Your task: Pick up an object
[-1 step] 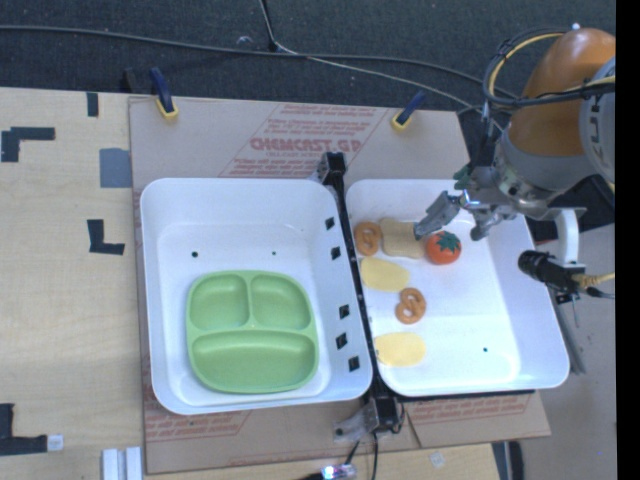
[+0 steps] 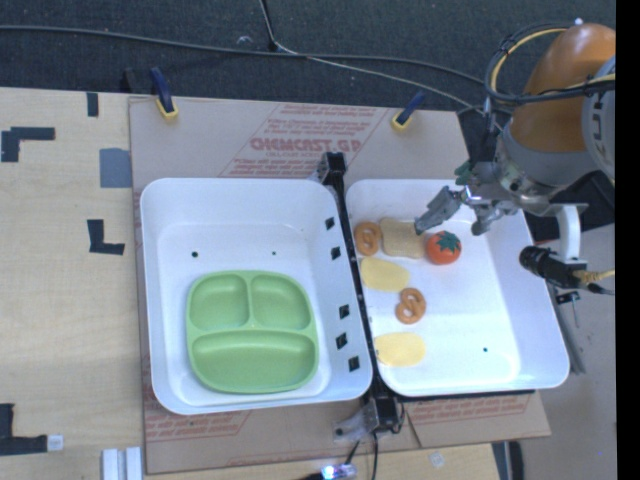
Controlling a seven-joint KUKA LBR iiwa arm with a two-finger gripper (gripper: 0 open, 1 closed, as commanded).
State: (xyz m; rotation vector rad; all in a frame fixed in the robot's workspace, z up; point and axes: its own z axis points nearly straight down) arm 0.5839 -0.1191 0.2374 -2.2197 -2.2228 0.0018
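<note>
My gripper (image 2: 458, 218) hangs open over the back of the right bin (image 2: 520, 358), its two fingers spread apart with nothing between them. Just below and between the fingers lies a red tomato-like toy (image 2: 444, 249). To its left rest a tan bread slice (image 2: 400, 239) and an orange ring-shaped pastry (image 2: 368, 237). Nearer the front lie a pale yellow slice (image 2: 384, 273), a brown pretzel (image 2: 410, 306) and a yellow oval piece (image 2: 401, 348).
The left bin (image 2: 165, 218) holds a green divided plate (image 2: 251, 330). A black divider with clips (image 2: 343, 268) runs between the bins. Cables cross the dark floor behind the bench. The right bin's front right corner is bare.
</note>
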